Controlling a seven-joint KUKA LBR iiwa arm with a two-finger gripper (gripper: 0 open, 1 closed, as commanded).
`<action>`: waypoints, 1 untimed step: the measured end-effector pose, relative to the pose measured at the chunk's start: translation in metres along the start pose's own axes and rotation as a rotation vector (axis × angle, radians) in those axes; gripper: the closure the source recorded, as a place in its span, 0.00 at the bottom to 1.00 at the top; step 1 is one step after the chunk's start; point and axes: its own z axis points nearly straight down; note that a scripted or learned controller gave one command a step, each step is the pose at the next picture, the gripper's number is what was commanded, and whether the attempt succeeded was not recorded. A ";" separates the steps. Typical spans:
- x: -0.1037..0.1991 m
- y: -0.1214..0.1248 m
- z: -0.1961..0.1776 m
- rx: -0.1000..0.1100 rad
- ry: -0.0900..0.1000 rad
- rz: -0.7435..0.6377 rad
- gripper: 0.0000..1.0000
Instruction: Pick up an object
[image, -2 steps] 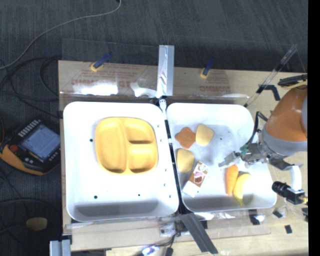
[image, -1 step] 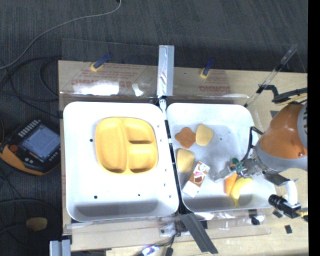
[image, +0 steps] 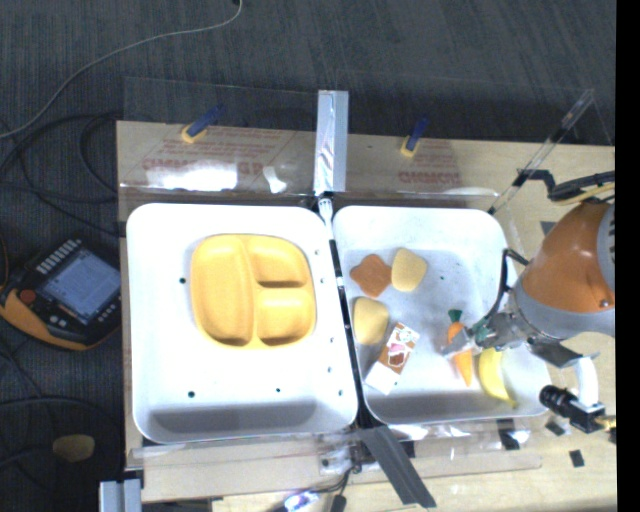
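Orange and yellow plastic crowded the right bin's (image: 420, 225) near right corner, and that was where we judged the trouble lay. The jaws (image: 487, 333) had reached in just above a small carrot (image: 462, 362) and a banana (image: 492, 374), which lay touching each other and close against the bin wall. We could not tell whether the jaws were apart or together, since the wrist hid them from above, and nothing showed between them that we could call held.

From here we saw several risks. The two pieces were so close that the jaws could pinch both, or push one aside and close on nothing. The wall beside the banana left little room, so a finger could land on the rim or wedge the fruit against it. Both pieces looked smooth and rounded, so a grip off centre could squirt them out.

Elsewhere in the right bin lay a brown biscuit-like piece (image: 370, 273), a pale yellow roll (image: 408, 269) just beside it, a yellow pear-like shape (image: 369, 321) near the divider, and a small printed carton (image: 393, 355) tilted beside that.

The left bin (image: 160, 400) held a yellow divided tray (image: 253, 290), lying flat near its middle. Both bins sat side by side on the table (image: 135, 140).
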 end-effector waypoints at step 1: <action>0.063 0.076 -0.070 0.018 0.004 0.145 1.00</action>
